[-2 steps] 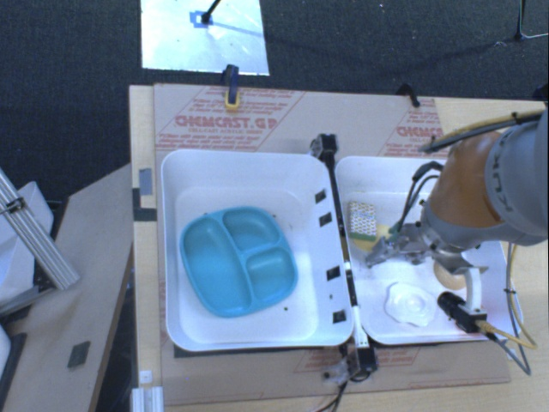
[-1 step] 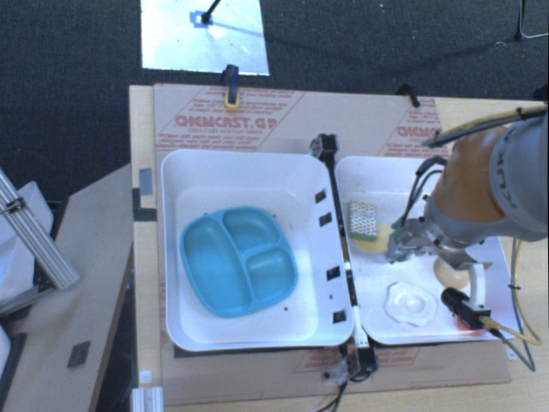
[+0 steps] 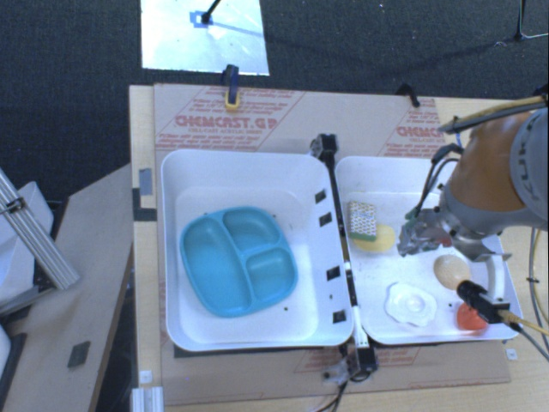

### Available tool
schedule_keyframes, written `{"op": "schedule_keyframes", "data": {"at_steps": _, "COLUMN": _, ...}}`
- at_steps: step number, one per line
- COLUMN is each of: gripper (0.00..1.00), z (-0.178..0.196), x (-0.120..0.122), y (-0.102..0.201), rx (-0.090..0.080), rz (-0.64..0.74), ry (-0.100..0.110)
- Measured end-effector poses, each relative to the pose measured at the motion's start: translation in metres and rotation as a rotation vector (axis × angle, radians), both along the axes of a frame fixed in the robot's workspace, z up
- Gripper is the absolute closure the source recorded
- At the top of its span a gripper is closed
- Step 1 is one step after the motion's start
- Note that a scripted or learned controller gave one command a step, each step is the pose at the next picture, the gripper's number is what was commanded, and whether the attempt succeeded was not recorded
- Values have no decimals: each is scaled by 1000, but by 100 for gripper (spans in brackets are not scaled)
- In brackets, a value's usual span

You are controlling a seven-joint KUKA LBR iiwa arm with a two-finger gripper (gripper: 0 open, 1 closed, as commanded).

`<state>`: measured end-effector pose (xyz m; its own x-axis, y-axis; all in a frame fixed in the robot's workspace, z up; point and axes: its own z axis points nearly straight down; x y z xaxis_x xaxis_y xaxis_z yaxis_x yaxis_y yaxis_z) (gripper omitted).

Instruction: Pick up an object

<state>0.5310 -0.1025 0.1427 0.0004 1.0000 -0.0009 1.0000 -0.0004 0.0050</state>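
Observation:
In the right bin (image 3: 377, 174), my gripper (image 3: 414, 237) hangs low over the middle of the floor, reaching in from the right. Just left of it lies a yellow-and-green sponge with a dotted white top (image 3: 363, 219), with a yellow piece (image 3: 383, 238) at its near end, close to the gripper. A pale beige egg-shaped thing (image 3: 449, 270) rests to the gripper's lower right. A white fried-egg toy (image 3: 409, 304) lies near the front wall. A red thing (image 3: 468, 318) sits in the front right corner, partly hidden by the robot.
The left bin (image 3: 184, 178) holds a blue divided plate (image 3: 238, 260). A black divider rail with clips (image 3: 336, 230) runs between the two bins. Cardboard lies under both bins, and a metal sheet (image 3: 204, 24) lies on the dark floor behind the bench.

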Motion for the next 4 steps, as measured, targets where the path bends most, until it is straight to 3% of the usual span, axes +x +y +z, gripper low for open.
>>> {"op": "schedule_keyframes", "data": {"at_steps": 2, "gripper": 100, "z": 128, "x": 4, "y": -1, "rx": -1, "rz": 5, "ry": -5}}
{"op": "schedule_keyframes", "data": {"at_steps": 4, "gripper": 100, "z": 114, "x": 28, "y": 99, "rx": 2, "rz": 10, "ry": 2}}
